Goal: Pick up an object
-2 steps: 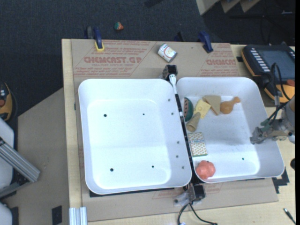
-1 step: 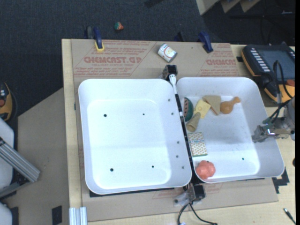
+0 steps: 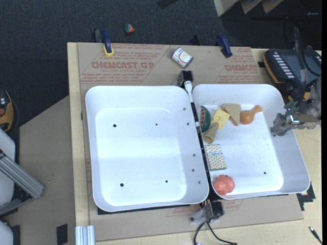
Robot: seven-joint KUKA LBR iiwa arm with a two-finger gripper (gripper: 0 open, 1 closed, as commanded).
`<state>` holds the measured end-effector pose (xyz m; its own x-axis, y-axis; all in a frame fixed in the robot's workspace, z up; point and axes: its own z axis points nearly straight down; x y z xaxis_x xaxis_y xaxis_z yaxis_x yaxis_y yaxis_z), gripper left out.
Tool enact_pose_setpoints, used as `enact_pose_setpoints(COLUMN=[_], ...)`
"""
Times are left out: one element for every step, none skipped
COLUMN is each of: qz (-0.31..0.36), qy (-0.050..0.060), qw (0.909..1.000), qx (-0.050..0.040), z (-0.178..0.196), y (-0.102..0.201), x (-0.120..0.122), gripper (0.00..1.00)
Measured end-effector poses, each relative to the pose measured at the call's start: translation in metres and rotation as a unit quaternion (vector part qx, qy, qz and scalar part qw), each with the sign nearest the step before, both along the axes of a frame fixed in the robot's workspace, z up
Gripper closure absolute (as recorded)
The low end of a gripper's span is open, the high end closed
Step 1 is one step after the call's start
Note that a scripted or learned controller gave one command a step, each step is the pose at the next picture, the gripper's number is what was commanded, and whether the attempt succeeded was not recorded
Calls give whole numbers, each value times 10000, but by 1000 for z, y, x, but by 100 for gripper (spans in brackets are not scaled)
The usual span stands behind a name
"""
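Nearest the camera, at the front of the right bin, sits a round red-orange object, touching or almost touching the bin's left wall. Behind it along that wall lies a flat patterned card. Further back is a cluster: a green-rimmed, watermelon-like slice against the wall, a pale teal piece, a yellow wedge, a tan block and an orange pear-shaped item pointing toward the right.

Tool: at the bin's right rim, level with the rear cluster. Whether it is released or clenched cannot be told at this resolution; nothing is seen in it.

Governing relation: every candidate lies to the tool's left in the view, across the bin floor. The orange pear-shaped item is nearest, with bare floor between it and the tool; its long axis runs roughly left-right, toward the tool. The round red-orange object lies well apart, toward the front corner.

Judgement: no pick is under way; the orange pear-shaped item, standing slightly free of its neighbours, looks the most accessible.

Left bin: bare white floor. A small box rests on the surface behind the bins.
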<state>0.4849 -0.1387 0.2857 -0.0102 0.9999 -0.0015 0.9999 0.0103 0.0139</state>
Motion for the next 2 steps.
enact_pose_setpoints(qz=[-42,-20], qy=[-14,112], qw=[10000,9999], qx=[-25,27], z=[104,30], y=[-21,49], x=[40,13], gripper=[100,100])
